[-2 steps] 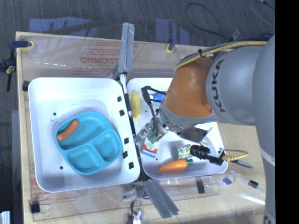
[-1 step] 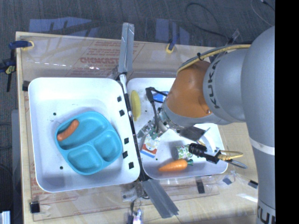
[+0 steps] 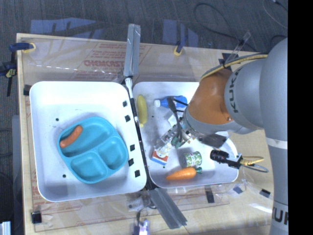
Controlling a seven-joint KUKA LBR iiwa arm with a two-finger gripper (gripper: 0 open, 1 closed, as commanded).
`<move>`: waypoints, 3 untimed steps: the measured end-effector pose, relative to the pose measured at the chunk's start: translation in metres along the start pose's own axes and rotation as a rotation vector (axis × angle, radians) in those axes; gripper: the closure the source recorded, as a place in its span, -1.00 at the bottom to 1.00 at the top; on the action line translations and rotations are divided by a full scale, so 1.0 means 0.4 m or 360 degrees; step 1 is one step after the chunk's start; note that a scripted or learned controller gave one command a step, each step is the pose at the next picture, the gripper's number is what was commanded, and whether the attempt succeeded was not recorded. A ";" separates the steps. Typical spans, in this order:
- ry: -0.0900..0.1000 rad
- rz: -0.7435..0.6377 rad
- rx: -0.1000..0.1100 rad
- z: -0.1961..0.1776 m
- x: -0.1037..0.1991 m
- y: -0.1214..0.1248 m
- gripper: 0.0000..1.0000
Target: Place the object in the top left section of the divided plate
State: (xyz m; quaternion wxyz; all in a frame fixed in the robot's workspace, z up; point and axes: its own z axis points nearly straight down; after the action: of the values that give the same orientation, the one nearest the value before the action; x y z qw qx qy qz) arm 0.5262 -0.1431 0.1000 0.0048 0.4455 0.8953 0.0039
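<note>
- wooden bench [image 3: 49, 48] under a clear sheet, carrying two white bins side by side; blue clamps [image 3: 19, 47] at the back edge look like they pin the sheet down.
- left bin [image 3: 44, 97] holds only the blue divided plate [image 3: 105, 168], set a little askew, probably so its sections face the arm's reach.
- sausage [image 3: 71, 136] lies flat in the plate's top left section, inside the rim and along its length. judgement: if this is the task's object, the placing looks done.
- gripper [image 3: 170, 140] hangs low over the middle of the right bin [image 3: 215, 177], well apart from the plate; its wrist blocks the view, so i cannot tell whether it is spread or closed, or whether it holds anything.
- just below the gripper sits a small white and red carton [image 3: 160, 155]; touching or merely close, cannot tell.
- loose stock in the right bin, likely a pick pool: carrot [image 3: 182, 174] near the front wall, green can [image 3: 193, 159] beside it, yellow piece [image 3: 142, 109] against the left wall, blue item [image 3: 178, 101] at the back.
- writing: "kuka" on the grey arm [image 3: 230, 94]; red print [image 3: 105, 62] on the sheet, repeated, reads roughly "chemcast". carton and can labels too small to read.
</note>
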 end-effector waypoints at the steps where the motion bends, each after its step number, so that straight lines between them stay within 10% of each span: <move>1: -0.0011 0.0458 -0.0006 -0.005 -0.090 -0.155 1.00; 2: -0.0008 0.0696 0.0006 -0.002 -0.150 -0.088 1.00; 3: 0.0002 0.0697 0.0019 -0.228 -0.281 0.097 1.00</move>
State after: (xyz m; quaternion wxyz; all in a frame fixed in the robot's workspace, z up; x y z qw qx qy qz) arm 0.6240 -0.2096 0.1921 0.0005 0.6292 0.7772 -0.0002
